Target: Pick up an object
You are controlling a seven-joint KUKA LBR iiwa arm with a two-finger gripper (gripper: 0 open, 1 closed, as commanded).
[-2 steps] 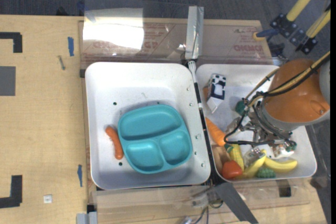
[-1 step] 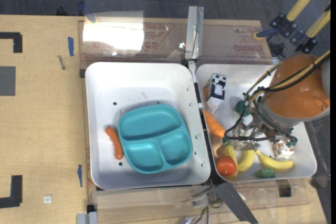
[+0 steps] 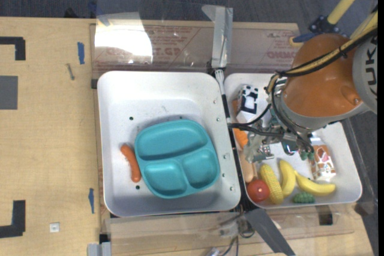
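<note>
The arm (image 3: 336,69) is reaching in from the right, its orange band bulging above the wrist, cables trailing across it. The gripper (image 3: 270,150) is pointing downward, hanging low beneath the wrist.

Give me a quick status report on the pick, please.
Gripper low in the right bin, fingers unreadable. Nothing seen held. Corn, banana, tomato crowd beneath it.
</note>
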